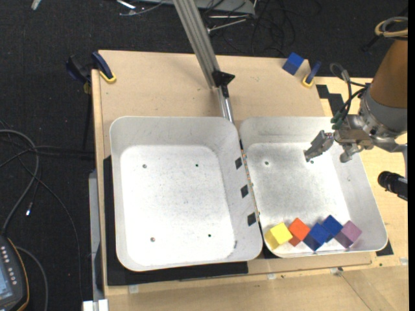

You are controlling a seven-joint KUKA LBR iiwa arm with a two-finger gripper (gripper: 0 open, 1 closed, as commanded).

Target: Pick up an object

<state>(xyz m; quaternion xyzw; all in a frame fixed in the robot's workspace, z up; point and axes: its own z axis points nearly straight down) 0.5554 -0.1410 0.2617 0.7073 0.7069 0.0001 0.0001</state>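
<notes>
The gripper (332, 146) hangs at the right bin's (285, 173) upper right, fingers apart, nothing between them. The blocks (314, 232) sit bunched, touching, in the lower right corner. A grasp there risks fingers jamming on neighbours or the wall.

Both bins white with fine dark speckle: left bin (172, 193), right bin (305, 180). Blocks in right bin: yellow block (280, 235), orange block (299, 229), blue block (322, 232), purple block (349, 233). Another blue block (294, 63) on the tan bench (162, 89). Arm orange band (393, 76). Floor black.
</notes>
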